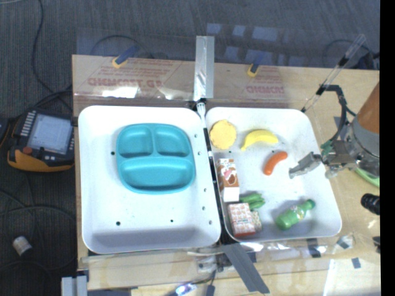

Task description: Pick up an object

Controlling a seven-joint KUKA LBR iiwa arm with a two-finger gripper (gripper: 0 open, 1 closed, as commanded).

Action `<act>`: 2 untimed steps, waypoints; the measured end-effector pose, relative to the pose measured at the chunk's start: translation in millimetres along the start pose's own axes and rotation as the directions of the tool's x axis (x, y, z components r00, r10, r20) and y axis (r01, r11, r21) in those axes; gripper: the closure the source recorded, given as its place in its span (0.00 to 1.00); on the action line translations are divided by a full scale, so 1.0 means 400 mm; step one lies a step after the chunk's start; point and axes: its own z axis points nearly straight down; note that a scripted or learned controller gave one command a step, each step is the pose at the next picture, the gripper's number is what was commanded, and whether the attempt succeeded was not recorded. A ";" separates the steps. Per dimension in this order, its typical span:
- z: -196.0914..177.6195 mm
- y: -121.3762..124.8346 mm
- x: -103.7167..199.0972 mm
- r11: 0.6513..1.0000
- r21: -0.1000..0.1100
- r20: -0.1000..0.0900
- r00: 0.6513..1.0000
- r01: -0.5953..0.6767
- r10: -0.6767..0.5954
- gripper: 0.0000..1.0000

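While your gripper sits over the right edge of the right bin, I can't tell from this view whether the jaws are apart or together: the tool end is small and blurred, a grey tip pointing left into the bin. Nothing visible sits between them, so treat the pick as not made yet.

Closest candidate is the orange-red sausage-shaped piece, just beside the tip on its left, lying free on the bin floor. Above that, the banana, and further left the round yellow-orange item near the divider. Below the tip, the green bottle lies on its side near the front right corner. Along the left wall of that bin you have a small carton, a white block, a green leafy piece and a red-patterned box, packed close together.

Left bin carries the teal divided tray, well apart from the arm.

Status as I read it: approach is partly done, arm is at the bin, and every object lies on the floor of the bin. Left to do: descend, close on one thing, lift. Sausage piece looks like the easiest grab, with open space around it.
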 end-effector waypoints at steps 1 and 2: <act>0.155 0.107 0.037 0.996 0.001 0.002 0.996 0.093 -0.093 0.00; 0.343 0.217 0.049 0.998 0.000 0.004 0.998 0.064 -0.064 0.00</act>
